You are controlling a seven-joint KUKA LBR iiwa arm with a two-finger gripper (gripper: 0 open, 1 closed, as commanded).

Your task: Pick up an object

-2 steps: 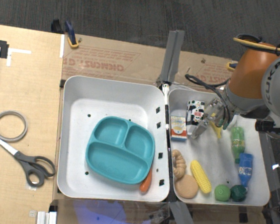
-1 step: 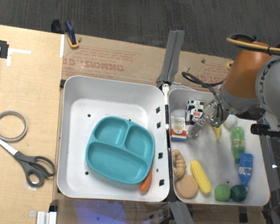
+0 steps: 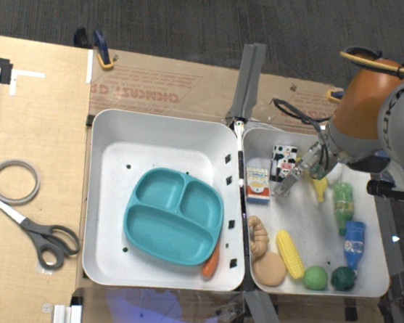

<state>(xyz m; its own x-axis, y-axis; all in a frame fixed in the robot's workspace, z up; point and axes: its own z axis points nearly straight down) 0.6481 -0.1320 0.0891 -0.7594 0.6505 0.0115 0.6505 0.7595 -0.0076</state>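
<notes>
My gripper (image 3: 288, 182) hangs low in the right bin (image 3: 373, 288), near its back left part. It is right beside a small red and white carton (image 3: 257, 185) and just in front of a black and white box (image 3: 284, 160). A yellow piece (image 3: 319, 188) lies close on its right. Further right lie a green bottle (image 3: 342, 204) and a blue bottle (image 3: 353, 243). Along the bin's front are a corn cob (image 3: 290, 253), a tan round item (image 3: 270, 269), a green ball (image 3: 314, 277) and a dark ball (image 3: 343, 278). I see nothing held.
The left bin (image 3: 109, 146) holds a teal divided plate (image 3: 174, 218) and an orange sausage-like item (image 3: 210, 265). A knobbly tan item (image 3: 257, 235) lies by the divider. Scissors (image 3: 36, 232) and a tape roll (image 3: 15, 180) lie on the bench at the left.
</notes>
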